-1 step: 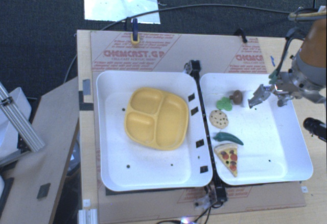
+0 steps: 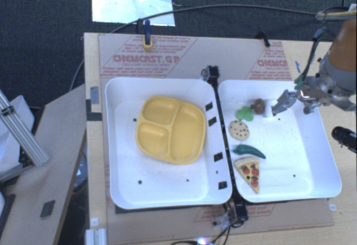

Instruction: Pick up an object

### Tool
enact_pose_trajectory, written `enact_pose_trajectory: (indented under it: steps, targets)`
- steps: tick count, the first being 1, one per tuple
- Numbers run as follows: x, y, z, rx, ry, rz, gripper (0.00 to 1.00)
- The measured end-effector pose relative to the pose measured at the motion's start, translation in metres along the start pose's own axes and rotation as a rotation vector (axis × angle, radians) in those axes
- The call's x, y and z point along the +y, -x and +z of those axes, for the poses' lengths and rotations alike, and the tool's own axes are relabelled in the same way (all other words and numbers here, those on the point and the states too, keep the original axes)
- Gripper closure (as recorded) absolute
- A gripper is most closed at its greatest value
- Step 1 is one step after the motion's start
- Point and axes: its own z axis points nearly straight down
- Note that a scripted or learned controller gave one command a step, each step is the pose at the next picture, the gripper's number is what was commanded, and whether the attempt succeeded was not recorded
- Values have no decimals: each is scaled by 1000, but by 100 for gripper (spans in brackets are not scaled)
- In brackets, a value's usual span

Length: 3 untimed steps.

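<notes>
Toys [image 2: 248, 143] lie clustered along the right bin's [image 2: 312, 182] left side, near the divider. I read the gripper [image 2: 281, 104] as hovering above the mushroom [image 2: 258, 106], upper centre-right, positioned for descent; whether it is open or grasping, I cannot tell.

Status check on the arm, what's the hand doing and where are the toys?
Hand over right bin, holding nothing. Mushroom nearest, left of it. Nothing between them.

You see the divided plate [image 2: 170, 129] in the left bin [image 2: 125, 182]. In the right bin [image 2: 312, 177], along its left side, lie the cookie [image 2: 239, 130], the pepper [image 2: 249, 151] and, nearest you, the pizza slice [image 2: 249, 173].
</notes>
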Motion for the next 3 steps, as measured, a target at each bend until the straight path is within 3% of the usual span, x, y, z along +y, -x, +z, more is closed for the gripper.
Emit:
enact_pose_trajectory:
  steps: [3]
  targets:
    - [-2,-12,151,1,-4,3,0]
